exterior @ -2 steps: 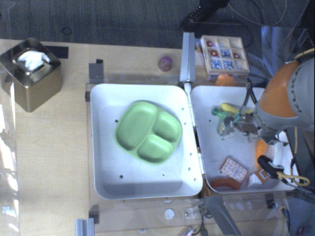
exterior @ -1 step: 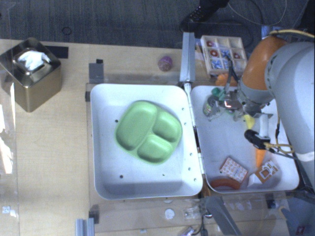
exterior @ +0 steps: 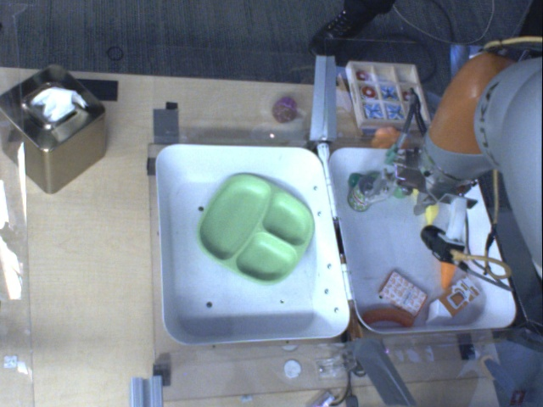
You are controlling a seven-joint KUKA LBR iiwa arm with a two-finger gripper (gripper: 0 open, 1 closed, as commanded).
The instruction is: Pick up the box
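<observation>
Tool state you cannot tell; it hangs over the right bin, far side from the box, near a greenish object.

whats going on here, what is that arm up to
A grey robot arm reaches in from the right over the right bin, its gripper near the bin's upper end. A small patterned box lies untouched at the near end. The left bin holds a green divided tray.
</observation>
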